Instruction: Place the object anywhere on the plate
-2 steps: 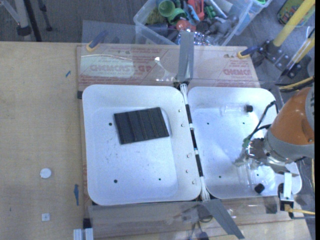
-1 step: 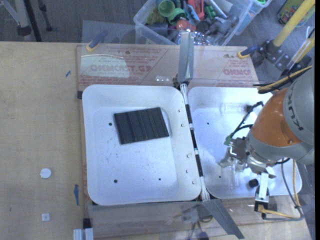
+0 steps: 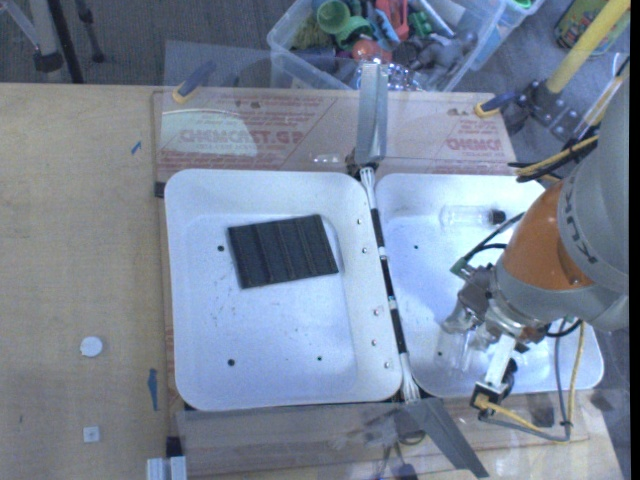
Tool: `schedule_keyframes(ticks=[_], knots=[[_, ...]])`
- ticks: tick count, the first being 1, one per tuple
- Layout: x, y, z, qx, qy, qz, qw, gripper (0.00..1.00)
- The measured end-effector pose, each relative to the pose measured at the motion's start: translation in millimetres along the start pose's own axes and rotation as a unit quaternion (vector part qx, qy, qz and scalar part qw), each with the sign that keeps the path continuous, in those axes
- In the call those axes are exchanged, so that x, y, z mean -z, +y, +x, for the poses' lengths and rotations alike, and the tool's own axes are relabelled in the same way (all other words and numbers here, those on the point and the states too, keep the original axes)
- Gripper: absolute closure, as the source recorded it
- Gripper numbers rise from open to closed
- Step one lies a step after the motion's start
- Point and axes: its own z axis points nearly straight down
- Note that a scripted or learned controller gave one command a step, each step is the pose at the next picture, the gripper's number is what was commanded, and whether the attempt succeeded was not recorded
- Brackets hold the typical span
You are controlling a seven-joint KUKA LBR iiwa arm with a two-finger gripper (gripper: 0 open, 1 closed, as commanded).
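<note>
The plate [image 3: 283,251] is a dark, ribbed rectangle lying flat in the left bin [image 3: 200,368], slightly toward its back. A clear, see-through object [image 3: 468,215] lies near the back wall of the right bin [image 3: 410,238]. My gripper [image 3: 470,350] reaches down into the front part of the right bin, well in front of the clear object and to the right of the plate. The wrist and the orange band [image 3: 535,258] hide the bin floor under them. Something pale and glassy shows at the gripper's tip, too unclear to name.
A metal divider [image 3: 385,288] runs between the two bins. Behind the bins lies a clear board [image 3: 260,133], and beyond it a plastic tub of coloured toys [image 3: 390,18]. Yellow cables [image 3: 575,388] hang by the right bin's front corner.
</note>
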Motion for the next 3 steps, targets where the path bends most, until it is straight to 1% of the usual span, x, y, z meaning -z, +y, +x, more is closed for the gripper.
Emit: schedule_keyframes(ticks=[1,2,3], knots=[[0,9,-12,-0.118,-0.001,0.0,0.993,1.0],[96,-52,60,-0.093,-0.005,0.003,0.9957,1.0],[184,-122,147,0.034,-0.004,0.002,0.9994,1.0]])
